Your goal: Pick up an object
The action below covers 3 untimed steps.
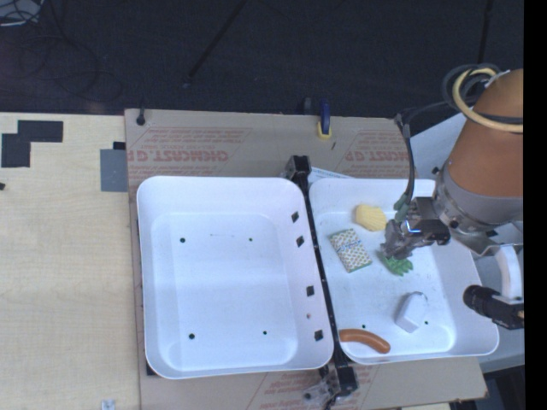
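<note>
Two shallow white bins sit side by side on a cardboard-covered bench (214, 139), seen from above at a slant. The left bin (158, 229) takes up the middle of the view. Across the black divider, the right bin (466, 344) holds a scatter of small items: an orange sausage-shaped piece (366, 341) lies along the near wall, a patterned square packet (350, 249) rests tilted near the centre, and a yellow lump (371, 218) sits just beyond it toward the far wall. Just right of the packet, a green leafy object (398, 265) lies on the bin floor directly beneath the gripper (397, 244), touching or all but touching its tips. Whether the fingers are spread, pressed together or pinching the green piece cannot be told from this angle, as the dark mechanism blurs into the object. A white-grey block (412, 311) sits nearer the front. The grey arm (487, 156) with its orange band reaches in from the right.
</note>
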### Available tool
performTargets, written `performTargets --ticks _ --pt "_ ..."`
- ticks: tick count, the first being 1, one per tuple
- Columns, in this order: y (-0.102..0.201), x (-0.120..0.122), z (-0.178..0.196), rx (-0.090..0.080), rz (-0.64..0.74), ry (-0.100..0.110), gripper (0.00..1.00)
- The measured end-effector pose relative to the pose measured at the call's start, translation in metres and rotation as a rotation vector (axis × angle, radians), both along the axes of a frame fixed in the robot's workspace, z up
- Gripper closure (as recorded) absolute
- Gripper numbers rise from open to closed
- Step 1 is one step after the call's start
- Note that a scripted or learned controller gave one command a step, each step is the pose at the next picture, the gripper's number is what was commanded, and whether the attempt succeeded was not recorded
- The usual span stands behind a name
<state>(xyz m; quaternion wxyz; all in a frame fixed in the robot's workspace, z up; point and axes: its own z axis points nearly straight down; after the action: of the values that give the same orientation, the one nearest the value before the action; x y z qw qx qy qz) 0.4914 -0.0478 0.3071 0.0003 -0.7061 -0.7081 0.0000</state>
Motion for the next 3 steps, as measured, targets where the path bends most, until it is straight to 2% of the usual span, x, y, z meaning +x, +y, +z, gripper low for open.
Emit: performTargets --ticks 1,2,3 --pt "-0.065 0.021 -0.050 -0.001 -0.008 0.007 1.00" --pt "-0.067 -0.017 -0.022 0.001 -0.005 0.003 1.00" --pt "0.019 -0.016 -0.038 0.003 0.006 0.006 1.00"
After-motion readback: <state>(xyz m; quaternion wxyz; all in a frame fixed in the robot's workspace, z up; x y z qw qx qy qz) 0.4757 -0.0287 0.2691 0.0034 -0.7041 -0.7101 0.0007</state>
